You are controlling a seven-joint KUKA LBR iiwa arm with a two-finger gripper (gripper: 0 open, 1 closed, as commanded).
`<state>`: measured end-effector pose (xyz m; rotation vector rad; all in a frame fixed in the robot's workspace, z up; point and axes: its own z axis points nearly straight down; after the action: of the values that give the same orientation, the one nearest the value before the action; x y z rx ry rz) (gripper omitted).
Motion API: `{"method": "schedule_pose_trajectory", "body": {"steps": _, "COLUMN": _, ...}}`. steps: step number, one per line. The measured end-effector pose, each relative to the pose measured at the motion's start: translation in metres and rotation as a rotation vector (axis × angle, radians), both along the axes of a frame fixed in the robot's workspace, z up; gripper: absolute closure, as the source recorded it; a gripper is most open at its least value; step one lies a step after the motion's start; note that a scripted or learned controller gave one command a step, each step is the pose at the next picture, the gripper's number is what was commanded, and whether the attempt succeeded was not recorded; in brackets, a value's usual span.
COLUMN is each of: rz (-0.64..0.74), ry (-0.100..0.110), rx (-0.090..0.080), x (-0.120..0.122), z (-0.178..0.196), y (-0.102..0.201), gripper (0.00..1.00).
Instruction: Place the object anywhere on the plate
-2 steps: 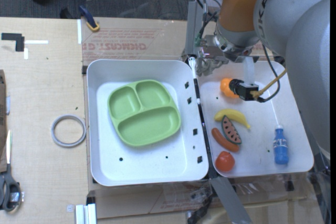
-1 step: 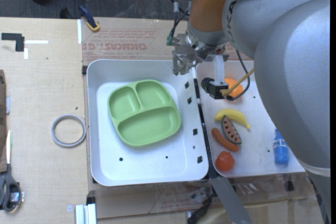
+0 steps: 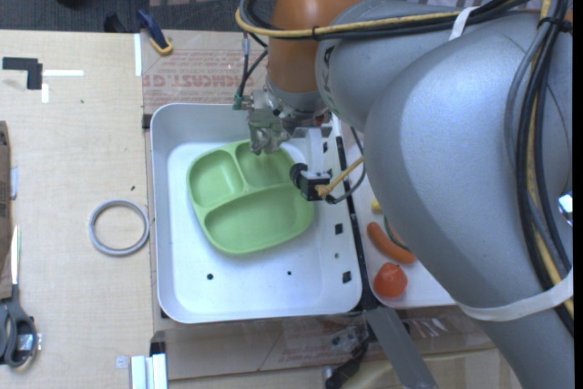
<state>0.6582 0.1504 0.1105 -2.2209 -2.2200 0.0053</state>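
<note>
In the camera view, the gripper [image 3: 265,141] hung over the green divided plate's [image 3: 250,200] twelve o'clock rim; whether it gripped anything could not be told. At the plate's four o'clock, in the neighbouring bin [image 3: 428,294], lay a tomato [image 3: 390,280] and a carrot [image 3: 390,244].

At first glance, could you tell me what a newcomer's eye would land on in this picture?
The big grey arm with its orange band fills the right side and reaches over the left bin. Its gripper hangs at the upper edge of a green divided plate in that bin. An orange carrot-like piece and a red-orange round one lie in the right bin.
</note>
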Motion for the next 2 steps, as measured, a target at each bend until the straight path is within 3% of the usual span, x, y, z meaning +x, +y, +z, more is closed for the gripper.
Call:
{"method": "schedule_pose_trajectory", "body": {"steps": 1, "rz": -0.003, "ry": -0.003, "rx": -0.001, "x": 0.001, "z": 0.086, "y": -0.095, "gripper": 1.00}}
{"method": "schedule_pose_trajectory", "body": {"steps": 2, "rz": -0.002, "ry": -0.005, "rx": 0.000, "x": 0.001, "z": -0.008, "y": -0.052, "gripper": 1.00}}
